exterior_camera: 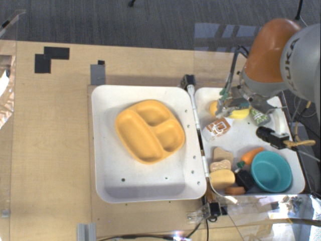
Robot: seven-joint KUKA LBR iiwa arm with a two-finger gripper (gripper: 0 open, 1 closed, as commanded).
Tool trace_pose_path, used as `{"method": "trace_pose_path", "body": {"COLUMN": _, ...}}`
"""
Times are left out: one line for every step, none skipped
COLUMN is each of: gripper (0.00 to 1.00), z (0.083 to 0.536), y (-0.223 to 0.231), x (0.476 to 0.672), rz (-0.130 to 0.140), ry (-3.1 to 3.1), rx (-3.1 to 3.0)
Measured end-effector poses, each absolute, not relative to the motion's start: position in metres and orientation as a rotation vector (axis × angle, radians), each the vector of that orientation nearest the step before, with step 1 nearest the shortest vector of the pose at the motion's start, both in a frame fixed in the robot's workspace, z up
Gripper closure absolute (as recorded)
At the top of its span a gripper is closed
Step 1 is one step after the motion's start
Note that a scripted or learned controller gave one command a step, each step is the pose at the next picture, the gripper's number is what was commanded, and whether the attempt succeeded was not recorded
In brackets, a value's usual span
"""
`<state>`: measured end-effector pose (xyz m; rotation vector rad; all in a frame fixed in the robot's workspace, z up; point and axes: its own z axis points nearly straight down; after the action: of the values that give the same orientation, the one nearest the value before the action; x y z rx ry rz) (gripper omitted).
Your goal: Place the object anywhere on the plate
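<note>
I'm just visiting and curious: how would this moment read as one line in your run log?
stage: reaching | gripper: low over yellow object, right bin | plate: left bin, nothing on it

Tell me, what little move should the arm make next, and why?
Probably ease the claw down onto the yellow object beneath it. The claw hovers low in the right bin over that object, while the yellow divided plate in the left bin bears nothing yet.

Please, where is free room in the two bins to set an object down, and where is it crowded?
Free: the yellow plate's three compartments, and the left bin's white floor around it. Crowded: the right bin, with the teal bowl, carrot and gripper near the yellow toy.
</note>
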<state>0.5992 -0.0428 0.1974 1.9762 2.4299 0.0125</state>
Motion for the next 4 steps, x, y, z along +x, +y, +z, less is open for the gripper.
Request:
{"method": "trace_pose_path", "body": {"gripper": 1.0, "z": 0.186, "y": 0.016, "x": 0.671, "rz": 0.012, "ry": 2.469, "rx": 1.935}}
{"method": "trace_pose_path", "body": {"gripper": 0.0, "z": 0.186, "y": 0.013, "x": 0.67, "rz": 0.009, "ry": 2.465, "rx": 1.939}}
{"method": "trace_pose_path", "body": {"gripper": 1.0, "z": 0.199, "y": 0.014, "x": 0.673, "rz": 0.019, "ry": 2.465, "rx": 1.925}}
{"method": "trace_pose_path", "body": {"gripper": 0.0, "z": 0.199, "y": 0.015, "x": 0.673, "rz": 0.019, "ry": 2.467, "rx": 1.924}}
